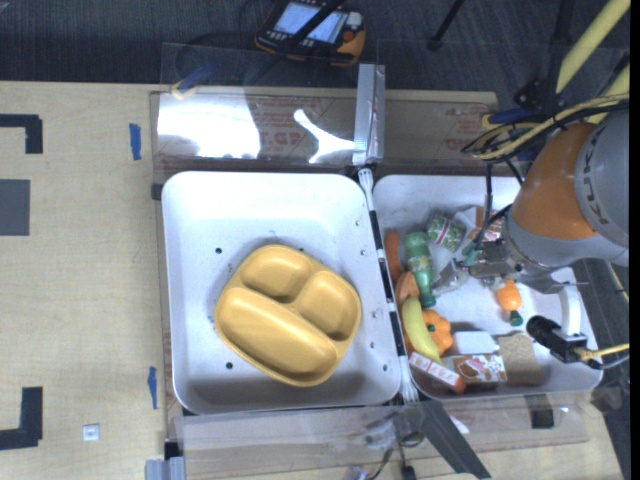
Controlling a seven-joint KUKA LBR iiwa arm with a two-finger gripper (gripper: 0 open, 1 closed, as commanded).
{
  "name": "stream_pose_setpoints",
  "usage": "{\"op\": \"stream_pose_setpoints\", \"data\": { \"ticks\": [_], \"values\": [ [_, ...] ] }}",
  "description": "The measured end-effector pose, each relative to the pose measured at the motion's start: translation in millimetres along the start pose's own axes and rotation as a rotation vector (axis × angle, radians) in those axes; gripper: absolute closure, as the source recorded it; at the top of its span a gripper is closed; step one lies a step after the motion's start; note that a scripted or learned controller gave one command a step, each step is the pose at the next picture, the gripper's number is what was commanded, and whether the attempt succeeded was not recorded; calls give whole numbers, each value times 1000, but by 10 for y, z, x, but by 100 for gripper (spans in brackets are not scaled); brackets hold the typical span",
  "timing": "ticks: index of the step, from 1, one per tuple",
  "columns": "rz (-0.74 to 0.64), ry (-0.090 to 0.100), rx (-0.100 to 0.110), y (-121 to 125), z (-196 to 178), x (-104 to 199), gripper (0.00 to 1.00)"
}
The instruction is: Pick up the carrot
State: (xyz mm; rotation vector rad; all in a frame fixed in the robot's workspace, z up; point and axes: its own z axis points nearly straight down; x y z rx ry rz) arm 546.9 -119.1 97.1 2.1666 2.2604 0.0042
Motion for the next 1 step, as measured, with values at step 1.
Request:
{"op": "stream_pose_setpoints", "data": {
  "ticks": [1],
  "values": [
    [248, 26, 3, 59, 63, -522, 0]
  ]
}}
